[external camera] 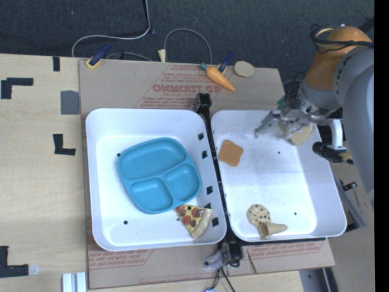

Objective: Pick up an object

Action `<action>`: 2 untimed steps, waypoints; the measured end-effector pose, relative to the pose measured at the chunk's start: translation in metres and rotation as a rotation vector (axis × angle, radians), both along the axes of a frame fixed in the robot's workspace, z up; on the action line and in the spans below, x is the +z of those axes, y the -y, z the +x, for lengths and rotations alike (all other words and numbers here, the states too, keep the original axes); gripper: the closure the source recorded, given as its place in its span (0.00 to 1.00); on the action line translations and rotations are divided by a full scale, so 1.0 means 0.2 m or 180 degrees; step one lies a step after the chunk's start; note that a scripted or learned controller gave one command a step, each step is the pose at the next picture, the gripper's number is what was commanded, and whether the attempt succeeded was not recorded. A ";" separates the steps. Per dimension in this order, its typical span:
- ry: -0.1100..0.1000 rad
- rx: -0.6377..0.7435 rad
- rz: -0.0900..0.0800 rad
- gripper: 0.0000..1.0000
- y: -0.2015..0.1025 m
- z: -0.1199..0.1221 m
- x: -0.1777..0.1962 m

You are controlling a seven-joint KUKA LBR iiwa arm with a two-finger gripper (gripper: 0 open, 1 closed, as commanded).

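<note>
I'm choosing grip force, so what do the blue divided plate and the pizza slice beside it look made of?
The blue divided plate looks like moulded plastic with a matte to satin finish: uniform colour, rounded compartment ridges, soft highlights. The pizza slice is probably a toy of plastic or rubber, with flat, painted-looking toppings; whether it is hard or soft cannot be told.

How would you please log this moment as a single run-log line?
gripper: over right bin's far right corner | near: beige piece | hold: not visible | toast, cookie: lying in right bin
</note>
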State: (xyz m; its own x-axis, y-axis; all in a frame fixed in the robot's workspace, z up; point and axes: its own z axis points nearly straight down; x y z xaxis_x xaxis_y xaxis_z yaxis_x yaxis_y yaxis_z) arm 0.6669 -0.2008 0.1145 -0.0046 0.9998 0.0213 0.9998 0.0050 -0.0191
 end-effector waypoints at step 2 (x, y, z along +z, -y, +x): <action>0.0023 -0.0004 -0.0056 0.00 -0.08 -0.01 -0.05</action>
State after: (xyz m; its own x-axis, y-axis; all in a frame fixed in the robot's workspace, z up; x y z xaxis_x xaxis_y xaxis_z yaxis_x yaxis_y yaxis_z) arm 0.6654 -0.1841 0.1039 -0.0033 1.0000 0.0037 0.9999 0.0033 -0.0121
